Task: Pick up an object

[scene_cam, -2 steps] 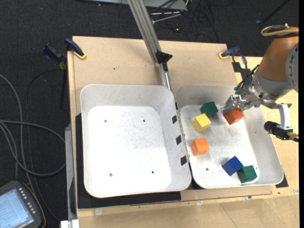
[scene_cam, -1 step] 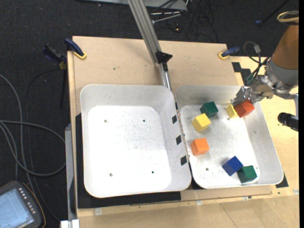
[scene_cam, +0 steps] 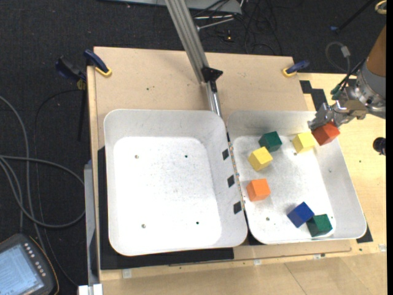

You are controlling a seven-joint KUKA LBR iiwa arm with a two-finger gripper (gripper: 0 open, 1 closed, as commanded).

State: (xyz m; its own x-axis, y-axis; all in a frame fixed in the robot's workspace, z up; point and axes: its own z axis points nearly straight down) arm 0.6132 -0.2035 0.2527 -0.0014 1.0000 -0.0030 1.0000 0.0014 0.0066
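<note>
My gripper (scene_cam: 325,126) hangs over the far right corner of the right bin (scene_cam: 344,183), shut on a red block (scene_cam: 327,134) that sits between its fingers and looks raised off the bin floor. Just left of it, a yellow block (scene_cam: 303,142) rests in the bin. A green block (scene_cam: 270,141), a second yellow block (scene_cam: 260,158) and an orange block (scene_cam: 258,189) lie nearer the bin's left side. Close to the front edge, a blue block (scene_cam: 300,214) touches another green block (scene_cam: 319,225).
The left bin (scene_cam: 116,183) stands beside the right one, their rims meeting at the centre. A metal pole (scene_cam: 187,32) slants in from the top down to the bins' junction. Clamps sit at the bench's far corners.
</note>
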